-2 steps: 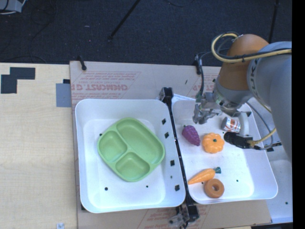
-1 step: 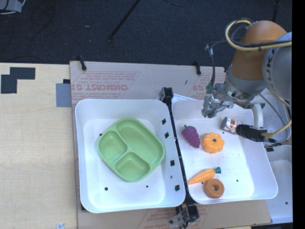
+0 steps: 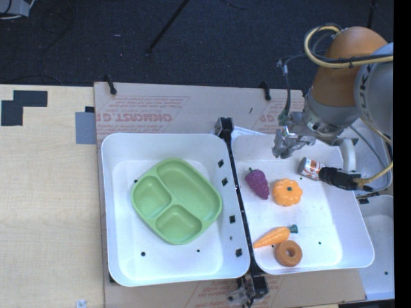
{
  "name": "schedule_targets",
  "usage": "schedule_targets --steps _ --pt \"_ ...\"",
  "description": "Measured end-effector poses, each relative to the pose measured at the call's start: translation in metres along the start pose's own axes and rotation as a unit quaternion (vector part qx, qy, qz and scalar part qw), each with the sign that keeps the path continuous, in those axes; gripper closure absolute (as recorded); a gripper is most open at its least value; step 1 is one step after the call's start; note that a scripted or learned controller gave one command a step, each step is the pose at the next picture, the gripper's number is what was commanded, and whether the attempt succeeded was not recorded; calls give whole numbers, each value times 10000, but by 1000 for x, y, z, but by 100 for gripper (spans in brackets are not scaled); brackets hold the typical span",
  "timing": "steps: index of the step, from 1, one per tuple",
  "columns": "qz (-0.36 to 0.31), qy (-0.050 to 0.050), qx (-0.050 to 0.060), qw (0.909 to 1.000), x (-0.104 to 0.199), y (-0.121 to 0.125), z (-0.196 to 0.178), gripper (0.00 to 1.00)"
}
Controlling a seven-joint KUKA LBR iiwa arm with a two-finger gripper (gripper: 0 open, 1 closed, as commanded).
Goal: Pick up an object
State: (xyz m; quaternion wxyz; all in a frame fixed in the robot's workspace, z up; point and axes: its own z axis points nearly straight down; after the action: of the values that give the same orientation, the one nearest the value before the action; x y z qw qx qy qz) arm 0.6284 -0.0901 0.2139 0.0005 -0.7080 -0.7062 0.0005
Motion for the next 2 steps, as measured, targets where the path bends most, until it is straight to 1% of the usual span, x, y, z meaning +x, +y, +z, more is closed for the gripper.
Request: schedule_targets --steps 1,2 --pt "-34 13 13 10000 53 -5 2 100" --pt "-32 9 19 10000 104 -16 9 100"
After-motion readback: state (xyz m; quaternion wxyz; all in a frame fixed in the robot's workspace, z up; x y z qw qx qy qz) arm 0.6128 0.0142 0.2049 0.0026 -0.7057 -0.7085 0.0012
